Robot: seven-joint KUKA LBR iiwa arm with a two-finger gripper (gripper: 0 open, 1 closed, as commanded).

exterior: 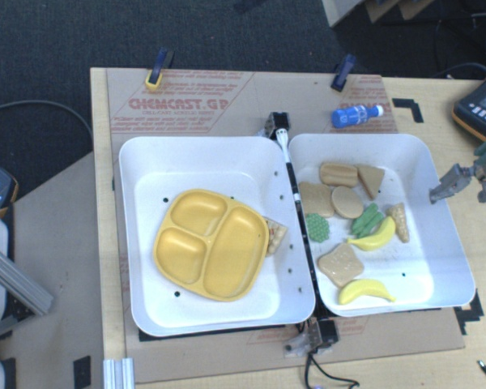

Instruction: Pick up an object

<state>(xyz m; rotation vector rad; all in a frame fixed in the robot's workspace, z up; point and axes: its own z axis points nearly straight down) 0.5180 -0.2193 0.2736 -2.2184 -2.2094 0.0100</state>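
While the pincer (447, 186) seems open, two bins (138, 217) sit on a bench (227, 104).

Both bins, the left bin (138, 217) and the right bin (437, 241), are plain white on a pale tan surface (113, 112) printed with faded red lettering. The divided plate (212, 243) is mustard yellow, and in the right bin lie two bright yellow bananas (366, 292), tan and beige bread-like pieces (338, 174), and a green leafy bit (317, 228) beside what looks like a darker green pod (366, 220). Up top a bottle (356, 116) is blue with a white cap, and the hand (452, 183) at the right bin's rim is grey.
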